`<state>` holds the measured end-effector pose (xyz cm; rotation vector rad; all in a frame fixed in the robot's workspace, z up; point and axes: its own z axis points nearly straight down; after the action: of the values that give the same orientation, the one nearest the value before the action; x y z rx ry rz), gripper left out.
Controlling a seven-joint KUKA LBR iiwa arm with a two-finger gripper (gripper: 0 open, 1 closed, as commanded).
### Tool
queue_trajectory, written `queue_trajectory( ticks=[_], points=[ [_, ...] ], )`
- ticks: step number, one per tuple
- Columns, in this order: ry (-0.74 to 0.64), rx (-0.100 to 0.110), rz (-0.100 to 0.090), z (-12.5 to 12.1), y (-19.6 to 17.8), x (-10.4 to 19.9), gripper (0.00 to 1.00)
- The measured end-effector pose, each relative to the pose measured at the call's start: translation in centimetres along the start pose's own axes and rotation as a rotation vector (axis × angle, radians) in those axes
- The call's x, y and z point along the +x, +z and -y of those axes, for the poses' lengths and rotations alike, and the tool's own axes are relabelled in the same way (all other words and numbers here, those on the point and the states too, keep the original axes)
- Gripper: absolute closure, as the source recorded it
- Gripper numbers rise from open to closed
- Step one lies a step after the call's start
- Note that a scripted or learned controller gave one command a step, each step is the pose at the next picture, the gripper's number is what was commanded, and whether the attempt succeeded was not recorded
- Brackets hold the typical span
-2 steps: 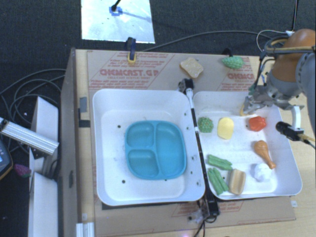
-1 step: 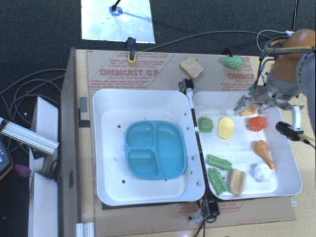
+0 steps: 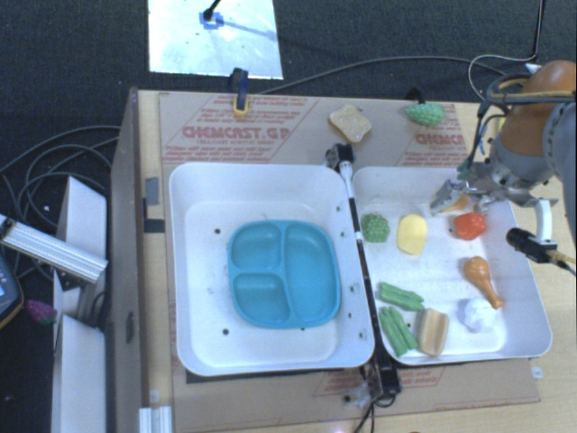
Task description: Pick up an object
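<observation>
Over right bin, far-right corner: gripper [image 3: 453, 198] hangs low above the bin floor, arm [image 3: 532, 124] reaching in from the right.
Gripper state: cannot tell; metal tip is small and blurred, no object seen between its parts.
Nearest object: red tomato-like piece [image 3: 470, 226], just near-right of the gripper tip, apart from it as far as the view shows.
Right bin [image 3: 541, 332]: shallow, white, holds the loose toy food.
Yellow piece [image 3: 412, 234]: left of the tomato, near the bin's middle, rounded, upright.
Green round piece [image 3: 375, 228]: just left of the yellow piece, close to the divider between the bins.
Drumstick [image 3: 481, 280]: orange-brown, right side of the bin, nearer than the tomato, lying at a slant.
White crumpled piece [image 3: 476, 315]: just near of the drumstick.
Green beans [image 3: 398, 312]: two long pods, near-left part of the right bin.
Tan slice [image 3: 433, 331]: touching the right of the nearer pod, at the near wall.
Left bin [image 3: 194, 197]: white, holds a blue divided plate [image 3: 283, 273] at its middle.
Table [image 3: 270, 124]: brown board with red print, beyond the bins.
On table, far side: bread slice [image 3: 350, 124] and green bumpy piece [image 3: 425, 114], both outside the bins, well apart from the gripper.
</observation>
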<state>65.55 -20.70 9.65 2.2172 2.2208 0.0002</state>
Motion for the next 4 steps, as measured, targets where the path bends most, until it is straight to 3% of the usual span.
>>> queue_trajectory(
  ticks=[1, 2, 3, 4],
  points=[
    [-0.003, -0.004, 0.002, -0.1, -1.2, 0.0, 1.00],
    [-0.004, -0.003, 0.003, -0.1, -1.1, 0.0, 0.00],
    [-0.005, -0.007, 0.004, -0.2, -2.3, -0.1, 1.00],
    [-0.005, -0.007, 0.005, -0.2, -2.3, -0.1, 0.00]
  ],
)
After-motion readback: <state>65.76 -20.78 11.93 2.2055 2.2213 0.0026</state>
